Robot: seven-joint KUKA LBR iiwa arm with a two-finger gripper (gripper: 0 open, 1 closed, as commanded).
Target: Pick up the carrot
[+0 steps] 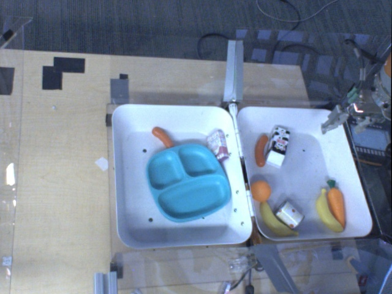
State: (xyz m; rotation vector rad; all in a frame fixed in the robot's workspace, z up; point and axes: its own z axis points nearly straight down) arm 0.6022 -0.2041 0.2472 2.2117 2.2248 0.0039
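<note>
Two shallow white bins sit side by side on a pale wooden bench [61,182], divided by a grey metal rail [233,72], with dark carpet [122,11] and loose cables [288,8] beyond the far edge and black tape marks [61,72] on the wood toward the left. In the right bin [306,164], the landmark here, the carrot [336,206] lies in the near right corner, its long axis running roughly front to back, green top toward the far wall and pointed tip toward the near rim. It rests touching a yellow banana [326,213] just to its left. A second banana [272,220] lies along the near wall of that bin with a small silver packet [289,214] on it, an orange [261,191] at the near left, and a sausage [261,149] beside a black-and-white carton [278,146] toward the far left. The left bin [128,182] holds a blue divided tray [188,181], an orange sausage-shaped item [162,136] and a small wrapped packet [218,143]. The gripper [335,119] hovers over the right bin's far right corner, well apart from the carrot; whether its grip is parted or closed cannot be told, and nothing is seen held in it.
</note>
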